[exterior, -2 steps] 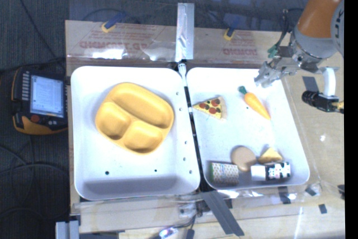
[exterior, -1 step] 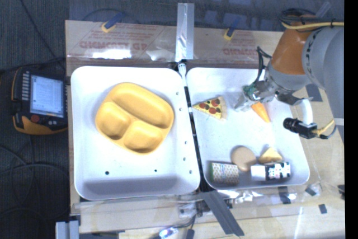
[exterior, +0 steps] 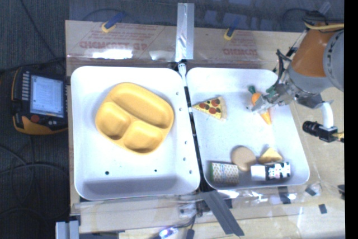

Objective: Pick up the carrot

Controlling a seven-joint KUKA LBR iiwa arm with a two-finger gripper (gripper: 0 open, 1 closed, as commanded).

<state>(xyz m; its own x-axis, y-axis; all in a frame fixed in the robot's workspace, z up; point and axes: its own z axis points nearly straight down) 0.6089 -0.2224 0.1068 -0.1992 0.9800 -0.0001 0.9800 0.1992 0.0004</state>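
The carrot (exterior: pixel 257 99) lies in the upper right part of the right bin (exterior: pixel 224 137). It is orange, with its green top pointing to the back and its tip (exterior: pixel 266 117) toward the front. My gripper (exterior: pixel 267 101) reaches in from the right and is low over the carrot's middle, covering part of it. The grey wrist with its orange band (exterior: pixel 311 53) stands over the bin's right rim.
In the right bin are a pizza slice (exterior: pixel 211 107) at the left, and a round biscuit (exterior: pixel 243 157), a yellow wedge (exterior: pixel 271 154), a patterned box (exterior: pixel 225 172) and a black-and-white carton (exterior: pixel 271 171) along the front. A yellow divided plate (exterior: pixel 134 117) sits in the left bin (exterior: pixel 89 176).
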